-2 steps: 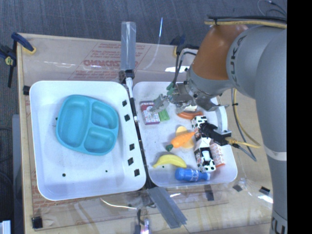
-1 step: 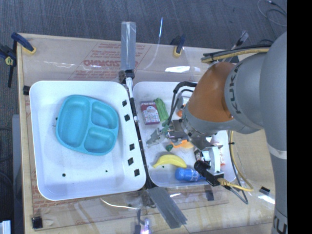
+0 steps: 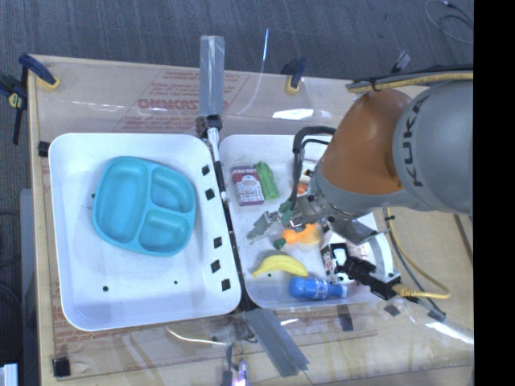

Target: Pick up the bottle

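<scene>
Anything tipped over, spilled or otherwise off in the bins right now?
No spill or damage shows. The blue bottle lies on its side at the right bin's near edge, beside the banana. The gripper is over the clutter mid-bin, not over the bottle. The blue tray sits askew in the left bin.

I see dark grey carpet (image 3: pixel 96 14) beyond the bench — ribbed, running across the top of my view. The bench top (image 3: pixel 145 95) is pale brown board under a clear sheet with faint red lettering, blue clamps (image 3: pixel 36 69) gripping its far edge — glare shines near the middle
</scene>
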`<state>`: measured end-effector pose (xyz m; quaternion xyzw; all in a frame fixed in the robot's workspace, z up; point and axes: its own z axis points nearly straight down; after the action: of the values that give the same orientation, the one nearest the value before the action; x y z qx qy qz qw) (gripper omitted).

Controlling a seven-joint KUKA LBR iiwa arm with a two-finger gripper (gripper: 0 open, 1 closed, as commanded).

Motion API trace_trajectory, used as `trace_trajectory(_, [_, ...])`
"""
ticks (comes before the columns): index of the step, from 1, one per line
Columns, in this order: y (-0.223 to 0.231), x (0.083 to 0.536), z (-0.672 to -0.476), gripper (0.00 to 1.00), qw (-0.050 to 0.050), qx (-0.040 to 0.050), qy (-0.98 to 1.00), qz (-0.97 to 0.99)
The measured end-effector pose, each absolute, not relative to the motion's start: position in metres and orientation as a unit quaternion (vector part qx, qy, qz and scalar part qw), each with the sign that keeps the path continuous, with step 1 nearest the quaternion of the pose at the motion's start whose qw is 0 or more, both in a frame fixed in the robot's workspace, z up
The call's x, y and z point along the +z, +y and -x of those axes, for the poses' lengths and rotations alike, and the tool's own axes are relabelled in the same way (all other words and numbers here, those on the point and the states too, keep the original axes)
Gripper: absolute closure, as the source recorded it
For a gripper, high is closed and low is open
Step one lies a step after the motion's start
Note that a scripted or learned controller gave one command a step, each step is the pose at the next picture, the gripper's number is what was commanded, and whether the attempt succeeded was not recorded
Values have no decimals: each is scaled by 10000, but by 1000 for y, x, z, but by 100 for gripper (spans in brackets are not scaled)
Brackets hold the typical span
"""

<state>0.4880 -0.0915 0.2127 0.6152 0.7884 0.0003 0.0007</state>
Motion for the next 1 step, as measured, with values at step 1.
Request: trace_trajectory(1, [-60, 284, -478, 0, 1, 0, 7631, -6463])
